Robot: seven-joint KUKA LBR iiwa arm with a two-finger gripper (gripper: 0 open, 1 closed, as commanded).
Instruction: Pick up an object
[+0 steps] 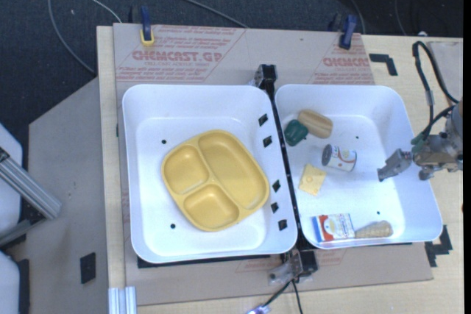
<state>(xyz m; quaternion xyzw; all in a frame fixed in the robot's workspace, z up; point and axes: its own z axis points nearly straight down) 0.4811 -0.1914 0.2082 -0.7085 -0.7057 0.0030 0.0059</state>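
Observation:
The right bin (pixel 412 114) holds several small objects. A tan bread-like piece (pixel 316 123) lies at the back beside a dark green item (pixel 295 132). A small can (pixel 339 157) lies on its side in the middle, and a yellow cheese wedge (pixel 313 179) sits just in front of it. At the front are a flat carton (pixel 333 226) and a tan cone-like piece (pixel 374 230). My gripper (pixel 401 163) hangs low over the bin's right side, to the right of the can and apart from every object.
The left bin (pixel 140 180) contains a yellow divided plate (pixel 213 179). A black divider with clips (pixel 278 158) runs between the bins. Cables (pixel 430 77) hang near the right bin's far right edge.

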